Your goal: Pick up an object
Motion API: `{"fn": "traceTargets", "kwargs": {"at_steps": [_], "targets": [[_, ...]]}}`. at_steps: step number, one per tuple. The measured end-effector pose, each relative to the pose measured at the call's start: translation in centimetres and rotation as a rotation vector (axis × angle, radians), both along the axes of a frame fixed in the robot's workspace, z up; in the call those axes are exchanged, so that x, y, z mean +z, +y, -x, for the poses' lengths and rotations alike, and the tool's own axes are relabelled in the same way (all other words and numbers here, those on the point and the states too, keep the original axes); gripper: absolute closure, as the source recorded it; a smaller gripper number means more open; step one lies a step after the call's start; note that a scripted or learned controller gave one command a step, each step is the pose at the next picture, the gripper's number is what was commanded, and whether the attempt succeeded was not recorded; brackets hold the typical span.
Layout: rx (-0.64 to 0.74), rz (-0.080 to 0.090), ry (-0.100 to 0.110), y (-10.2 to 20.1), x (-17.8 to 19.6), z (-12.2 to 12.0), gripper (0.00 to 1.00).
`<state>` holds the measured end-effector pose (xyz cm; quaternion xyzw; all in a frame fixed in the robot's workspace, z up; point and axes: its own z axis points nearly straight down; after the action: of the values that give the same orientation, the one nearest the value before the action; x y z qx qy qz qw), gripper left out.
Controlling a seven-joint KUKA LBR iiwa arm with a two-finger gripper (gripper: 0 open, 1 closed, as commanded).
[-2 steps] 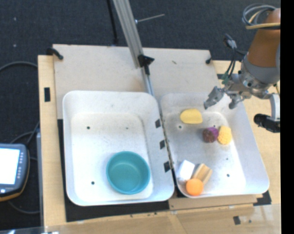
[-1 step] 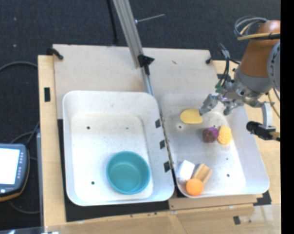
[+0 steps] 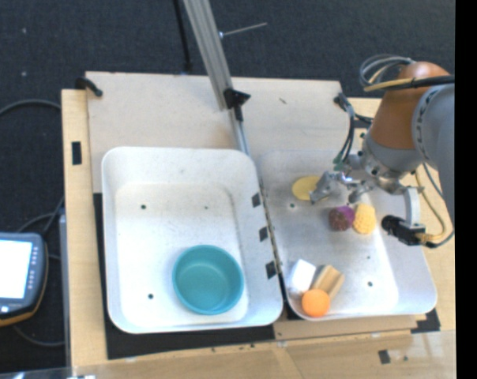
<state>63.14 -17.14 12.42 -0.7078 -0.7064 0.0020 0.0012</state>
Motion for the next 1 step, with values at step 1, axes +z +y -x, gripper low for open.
{"fn": "traceTargets", "kwargs": {"at_steps": [1], "targets": [[-0.002, 0.001, -0.009, -0.13, 1.54, -0.22, 1.00]]}}
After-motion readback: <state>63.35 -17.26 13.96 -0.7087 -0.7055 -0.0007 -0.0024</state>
